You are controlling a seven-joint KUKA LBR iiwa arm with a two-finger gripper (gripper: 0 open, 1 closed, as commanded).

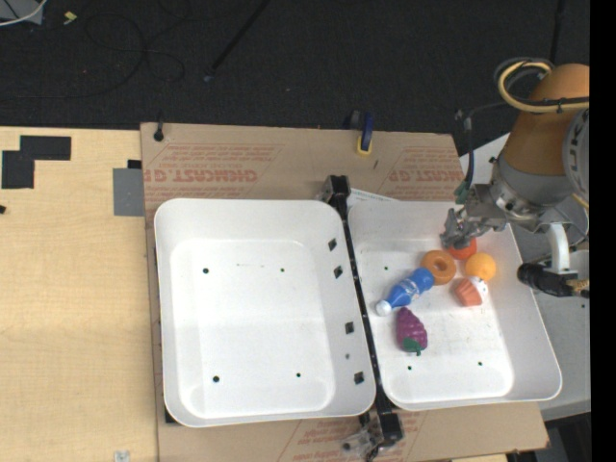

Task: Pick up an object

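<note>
The right bin (500,373) holds several small toys. An orange ring (440,267) lies near its middle, with a blue bottle (408,290) and a purple grape bunch (411,329) below it. An orange ball (481,266) and an orange-and-white block (469,292) sit to the right. My gripper (463,235) hangs low over the bin's upper right part, right above a red-orange object (465,250) that peeks out beneath it. The fingertips are lost against the dark metal.
The left bin (183,258) sits beside the right one, split from it by a black clamp strip (350,296). Cardboard lies under both bins. The arm's grey and orange body (544,152) fills the right side above the bin.
</note>
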